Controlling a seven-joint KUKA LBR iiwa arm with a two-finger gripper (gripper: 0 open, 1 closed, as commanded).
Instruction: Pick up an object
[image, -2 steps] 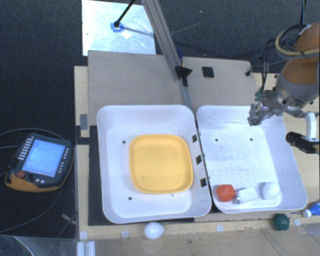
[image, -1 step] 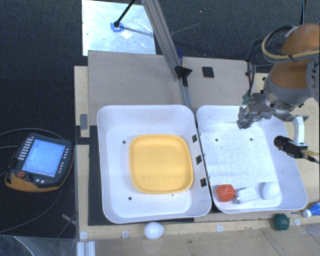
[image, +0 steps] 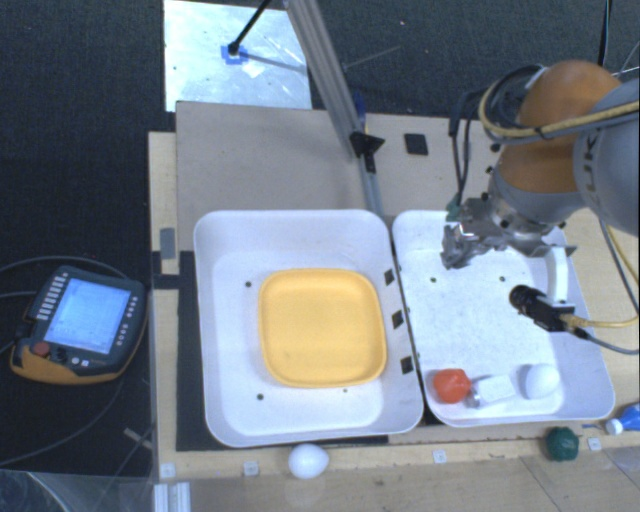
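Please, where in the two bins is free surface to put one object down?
Right bin: bare middle floor, between the gripper above and the bottom row. That row is crowded: red object, white ball. Left bin: only margins around the yellow plate.

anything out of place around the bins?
Yes. A white egg-shaped object lies on the bench just outside the left bin's near rim, and a dark green ball sits outside the right bin's near corner. Inside the right bin, the red object and white ball look normal.
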